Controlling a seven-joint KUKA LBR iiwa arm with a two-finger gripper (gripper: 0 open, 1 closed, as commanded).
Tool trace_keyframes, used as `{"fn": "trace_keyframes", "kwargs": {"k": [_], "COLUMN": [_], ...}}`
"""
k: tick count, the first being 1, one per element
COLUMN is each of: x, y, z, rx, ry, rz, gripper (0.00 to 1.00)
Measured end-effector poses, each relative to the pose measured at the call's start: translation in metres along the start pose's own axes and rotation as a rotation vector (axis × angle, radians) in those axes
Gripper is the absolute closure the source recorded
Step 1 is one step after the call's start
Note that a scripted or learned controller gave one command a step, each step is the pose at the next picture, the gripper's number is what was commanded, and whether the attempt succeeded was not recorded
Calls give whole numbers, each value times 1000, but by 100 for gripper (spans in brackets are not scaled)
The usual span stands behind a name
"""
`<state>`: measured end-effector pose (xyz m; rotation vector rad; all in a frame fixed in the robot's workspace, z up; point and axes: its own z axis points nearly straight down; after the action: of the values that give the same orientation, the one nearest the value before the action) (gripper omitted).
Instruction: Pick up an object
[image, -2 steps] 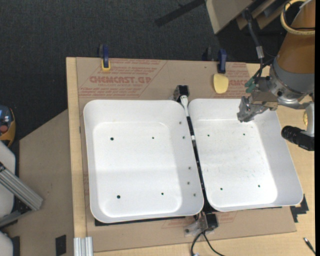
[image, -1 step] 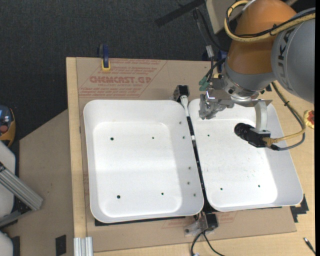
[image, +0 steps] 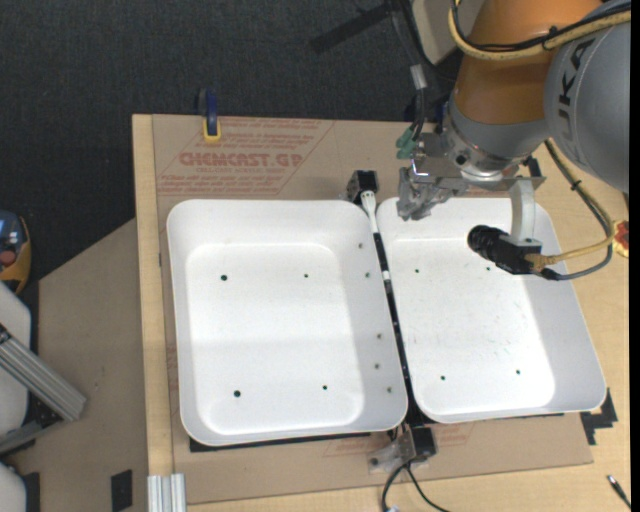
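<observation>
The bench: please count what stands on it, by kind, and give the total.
White bins: 2, left and right
Clamps: 1, blue and yellow
Robot arm with gripper: 1
Total: 4

Two shallow white bins, the left bin (image: 190, 300) and the right bin (image: 560, 350), lay side by side on a brown board (image: 250, 155) with red print. A blue-yellow clamp (image: 210, 115) gripped its far edge.
</observation>
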<state>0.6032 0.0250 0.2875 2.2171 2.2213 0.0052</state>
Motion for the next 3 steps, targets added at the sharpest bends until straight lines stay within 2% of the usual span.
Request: {"fn": "trace_keyframes", "kwargs": {"k": [1, 2, 3], "x": [-68, -28, 23], "y": [34, 37, 12], "z": [-46, 15, -103], "rx": [-4, 11, -7], "ry": [-4, 1, 2], "rz": [8, -1, -4], "gripper": [100, 100, 100]}}
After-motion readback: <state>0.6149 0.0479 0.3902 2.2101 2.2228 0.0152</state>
